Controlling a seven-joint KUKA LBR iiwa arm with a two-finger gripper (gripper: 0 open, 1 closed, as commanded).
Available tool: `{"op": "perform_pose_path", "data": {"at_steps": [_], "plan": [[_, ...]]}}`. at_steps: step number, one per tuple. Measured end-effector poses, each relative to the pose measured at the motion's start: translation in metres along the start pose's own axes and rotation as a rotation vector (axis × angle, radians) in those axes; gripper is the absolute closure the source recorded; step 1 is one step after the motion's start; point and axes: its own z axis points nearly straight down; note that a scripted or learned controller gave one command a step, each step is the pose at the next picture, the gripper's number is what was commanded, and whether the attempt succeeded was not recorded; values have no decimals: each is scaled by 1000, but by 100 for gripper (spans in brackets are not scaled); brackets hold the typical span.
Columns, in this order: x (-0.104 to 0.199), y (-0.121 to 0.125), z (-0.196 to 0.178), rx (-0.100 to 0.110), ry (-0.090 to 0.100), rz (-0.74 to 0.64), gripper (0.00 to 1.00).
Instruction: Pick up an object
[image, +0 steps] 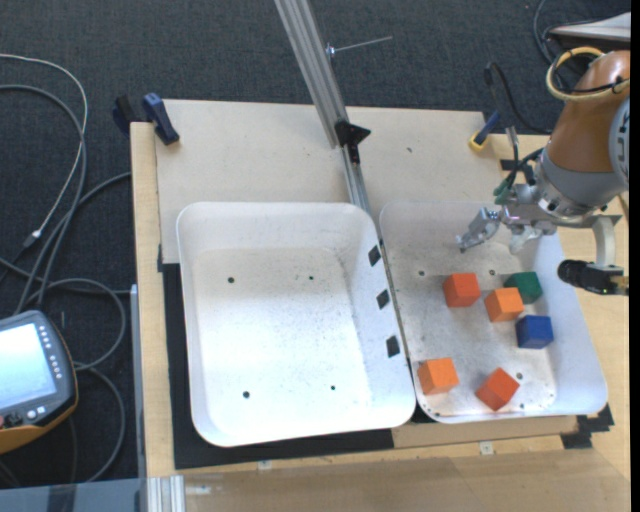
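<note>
My arm comes in from the right, orange band above the wrist, and my gripper (490, 228) hangs over the far end of the right bin (590, 385). Below it, the load: six blocks, all bunched toward the near and right part of that bin. An orange cube (461, 289) sits closest to me, just short of my fingers' line. Beside it a lighter orange cube (504, 303) is pressed up against a green block (525, 287), and a blue cube (534, 331) sits right by them. Two more sit apart by the near rim: an orange cube at the near left (437, 375) and a red-orange cube (497, 388) turned on the diagonal.

The left bin (200, 225) lies alongside, the two overlapping at the divide.

Now the claw itself: a finger tip juts out toward the left, but whether the jaws stand wide or pinched, I cannot tell from up here. Nothing is visibly between them, and nothing touching. I judge the lone orange cube nearest me the cleanest target, since it has clear sides.
</note>
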Motion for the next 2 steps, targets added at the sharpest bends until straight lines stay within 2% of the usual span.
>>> {"op": "perform_pose_path", "data": {"at_steps": [1, 2], "plan": [[20, -20, 69, 0, 1, 1, 0], [18, -16, 53, -12, -2, 2, 100]]}}
